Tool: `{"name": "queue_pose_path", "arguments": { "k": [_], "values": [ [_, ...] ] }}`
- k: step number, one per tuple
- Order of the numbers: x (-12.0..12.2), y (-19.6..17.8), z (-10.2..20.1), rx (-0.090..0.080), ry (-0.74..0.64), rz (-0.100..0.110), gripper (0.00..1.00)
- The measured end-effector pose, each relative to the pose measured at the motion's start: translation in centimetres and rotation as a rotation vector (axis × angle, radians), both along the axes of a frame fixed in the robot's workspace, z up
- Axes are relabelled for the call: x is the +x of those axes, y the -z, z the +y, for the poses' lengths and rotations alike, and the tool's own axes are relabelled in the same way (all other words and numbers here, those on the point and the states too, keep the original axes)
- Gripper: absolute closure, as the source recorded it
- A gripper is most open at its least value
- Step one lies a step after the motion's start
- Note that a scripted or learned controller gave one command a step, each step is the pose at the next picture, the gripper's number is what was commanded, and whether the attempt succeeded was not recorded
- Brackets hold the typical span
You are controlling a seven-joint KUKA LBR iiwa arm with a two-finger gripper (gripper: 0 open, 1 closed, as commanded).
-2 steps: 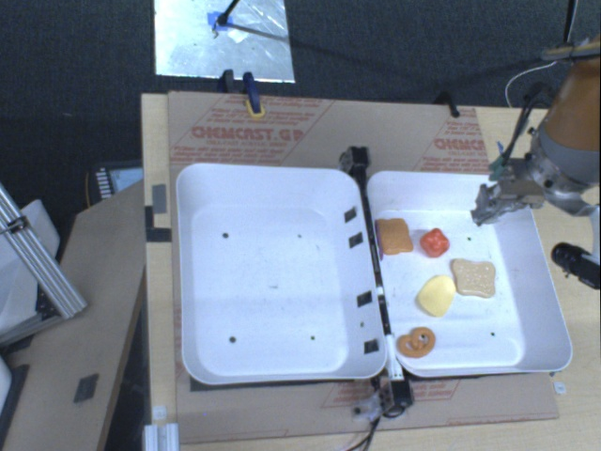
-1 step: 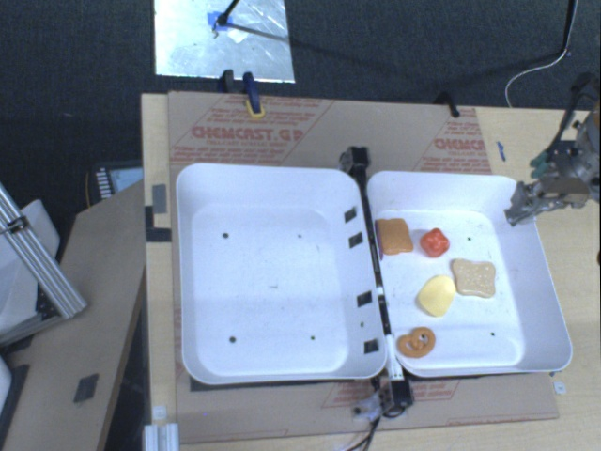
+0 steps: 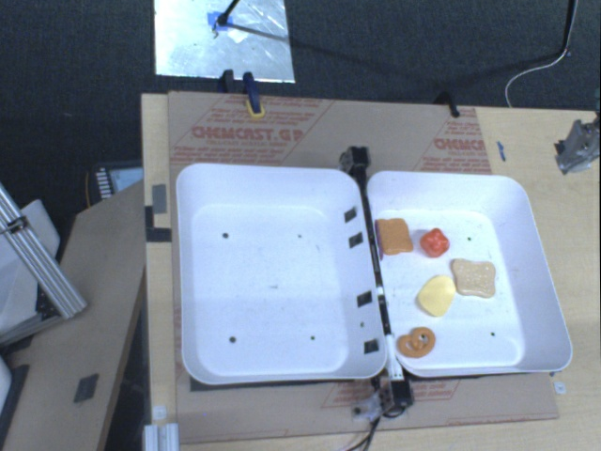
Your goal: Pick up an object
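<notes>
Inside right bin (image 3: 526,214), five food pieces, well spaced.

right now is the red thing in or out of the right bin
In. The red thing lies on the right bin floor, between the orange slab and the bread slice.

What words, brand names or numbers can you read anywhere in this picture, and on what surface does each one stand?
"CHEMCAST GP", red print on the brown sheet under the bins, at its upper left; the last letters are blurred.
A second red print on that sheet, at the upper right, looks like the same word but is too blurred to read for certain.
</notes>
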State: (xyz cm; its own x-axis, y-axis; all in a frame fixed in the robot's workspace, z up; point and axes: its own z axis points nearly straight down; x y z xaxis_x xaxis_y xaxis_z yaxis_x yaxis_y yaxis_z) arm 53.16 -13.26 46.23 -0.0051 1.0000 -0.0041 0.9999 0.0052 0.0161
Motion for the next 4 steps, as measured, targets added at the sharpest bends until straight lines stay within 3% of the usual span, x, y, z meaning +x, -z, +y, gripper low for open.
{"name": "queue_pose_path", "arguments": {
  "k": [1, 2, 3, 4],
  "values": [
    [3.0, -7.8, 2.4, 0.001, -0.002, 0.003, 1.00],
    [2.1, -7.3, 9.9, 0.005, -0.004, 0.013, 1.00],
    [2.4, -2.8, 19.4, 0.006, -0.008, 0.017, 1.00],
    [-4.8, -7.6, 7.4, 0.003, 0.014, 0.010, 1.00]
  ]
}}
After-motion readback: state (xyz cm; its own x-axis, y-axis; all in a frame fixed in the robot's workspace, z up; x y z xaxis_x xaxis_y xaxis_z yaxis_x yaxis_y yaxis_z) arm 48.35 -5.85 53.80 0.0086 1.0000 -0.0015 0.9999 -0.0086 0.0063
